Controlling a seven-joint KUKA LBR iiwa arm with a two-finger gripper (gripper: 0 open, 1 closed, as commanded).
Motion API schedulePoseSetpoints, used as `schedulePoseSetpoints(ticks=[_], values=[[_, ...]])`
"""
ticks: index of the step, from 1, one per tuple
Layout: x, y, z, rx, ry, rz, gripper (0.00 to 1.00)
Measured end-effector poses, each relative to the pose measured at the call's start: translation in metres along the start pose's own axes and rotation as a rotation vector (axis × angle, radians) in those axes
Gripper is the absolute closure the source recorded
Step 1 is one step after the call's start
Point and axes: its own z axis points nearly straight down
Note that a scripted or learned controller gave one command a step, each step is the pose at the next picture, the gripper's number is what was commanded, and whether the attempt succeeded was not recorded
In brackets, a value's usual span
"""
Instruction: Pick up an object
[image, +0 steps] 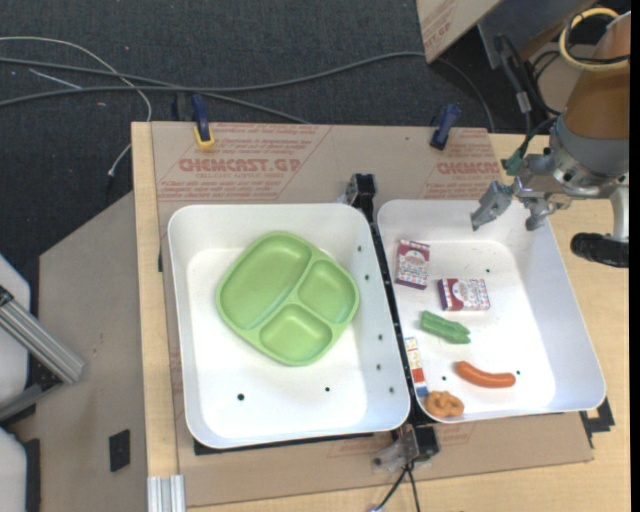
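Dark carpet floor (300, 60), loose cables (90, 65); cardboard-covered bench (290, 150); possibly cardboard box (450, 25) at top.

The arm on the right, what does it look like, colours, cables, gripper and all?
The arm has an orange band over a grey wrist section, with black cables running beside it. Its gripper is bare grey metal with a small green spot.

Readable txt: "CHEMCAST GP" in red on the brown board (250, 160) along bench's far edge, above left bin (185, 300) (partial repeat above right bin (575, 330)). Small cartons (412, 264) have print, too small to read.
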Motion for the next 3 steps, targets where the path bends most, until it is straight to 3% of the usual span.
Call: schedulePoseSetpoints(ticks=[1, 3], values=[[0.0, 0.002, -0.003, -0.007, -0.001, -0.001, 0.0], [-0.001, -0.001, 0.102, -0.005, -0.001, -0.001, 0.0]])
